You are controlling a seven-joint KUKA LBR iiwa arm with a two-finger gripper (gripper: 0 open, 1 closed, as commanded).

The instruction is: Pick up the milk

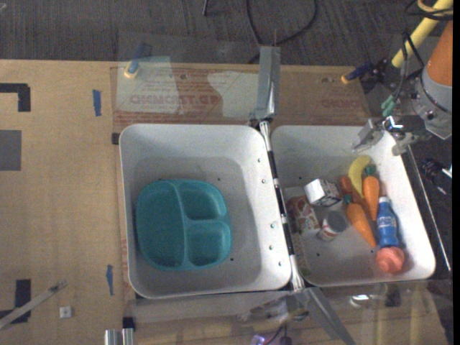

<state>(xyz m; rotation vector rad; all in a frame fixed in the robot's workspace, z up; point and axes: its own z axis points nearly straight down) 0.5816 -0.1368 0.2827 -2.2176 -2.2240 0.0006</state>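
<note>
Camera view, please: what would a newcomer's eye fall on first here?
The teal three-compartment plastic tray lies alone in the left white bin. The right white bin holds a colourful cluster: yellow banana, orange carrots, a blue bottle. The gripper hangs over its far right corner.

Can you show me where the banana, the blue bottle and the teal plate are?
banana (357,171), camera view, on its yellow upper curve.
blue bottle (387,225), camera view, on its label.
teal plate (183,225), camera view, on the ridge between compartments.

A teal tray (183,223) lies in the left bin (144,149). In the right bin (302,146), the milk (321,191) sits beside carrots (365,207), a banana (357,172) and a bottle (387,225). The gripper (381,135) hangs over that bin's far right corner.
</note>
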